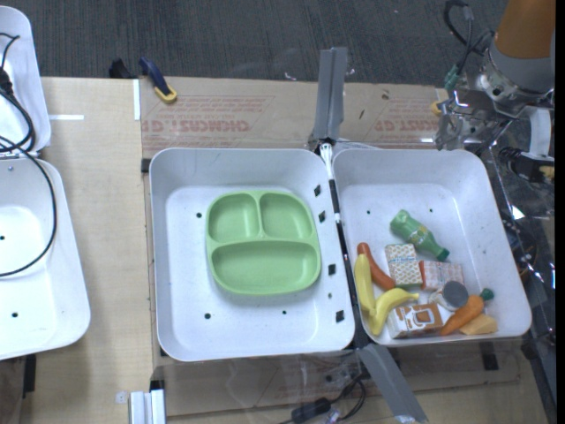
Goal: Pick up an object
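The right bin (415,179) holds a heap of toy food at its near side. A green bottle (419,234) lies on top, towards the middle. Below it are a yellow banana (380,300), a red-orange sausage (378,270), a chequered cracker box (402,263), a grey round can (454,293), an orange carrot (463,314) and a small orange-and-white carton (415,321). My gripper (455,126) hangs over the far right corner of this bin, well away from the heap, under the orange-banded wrist (528,11).
A green divided plate (262,241) lies in the left bin (177,237). A grey divider post (331,95) stands between the bins at the back. Cables (521,193) run down the right side. White trays (35,254) sit at the far left.
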Tool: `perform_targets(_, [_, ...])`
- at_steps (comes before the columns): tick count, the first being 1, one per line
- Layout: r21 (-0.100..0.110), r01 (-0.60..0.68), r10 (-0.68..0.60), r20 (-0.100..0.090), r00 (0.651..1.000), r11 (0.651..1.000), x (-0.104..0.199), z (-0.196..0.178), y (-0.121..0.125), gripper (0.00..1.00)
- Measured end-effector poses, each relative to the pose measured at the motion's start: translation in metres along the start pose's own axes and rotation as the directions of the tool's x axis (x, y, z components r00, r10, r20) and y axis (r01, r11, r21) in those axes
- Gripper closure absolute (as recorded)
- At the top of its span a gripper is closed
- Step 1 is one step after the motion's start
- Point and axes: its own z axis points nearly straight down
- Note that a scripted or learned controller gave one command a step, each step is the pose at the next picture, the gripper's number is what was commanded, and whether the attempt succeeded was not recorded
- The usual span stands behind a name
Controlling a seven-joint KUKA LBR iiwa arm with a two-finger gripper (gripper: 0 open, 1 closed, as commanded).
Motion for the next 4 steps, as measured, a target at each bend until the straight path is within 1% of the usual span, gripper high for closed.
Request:
perform_targets(1, [-0.009, -0.198, 0.198, -0.007, 0.980, 0.980, 0.024, -0.015, -0.004, 1.00])
perform_targets(2, [-0.006, -0.214, 0.214, -0.007, 0.977, 0.977, 0.040, 0.016, -0.043, 1.00])
perform_targets(3, [-0.005, -0.309, 0.309, -0.008, 0.951, 0.951, 0.046, 0.014, -0.098, 1.00])
perform_targets(4, [-0.005, -0.310, 0.310, -0.008, 0.951, 0.951, 0.046, 0.014, -0.098, 0.00])
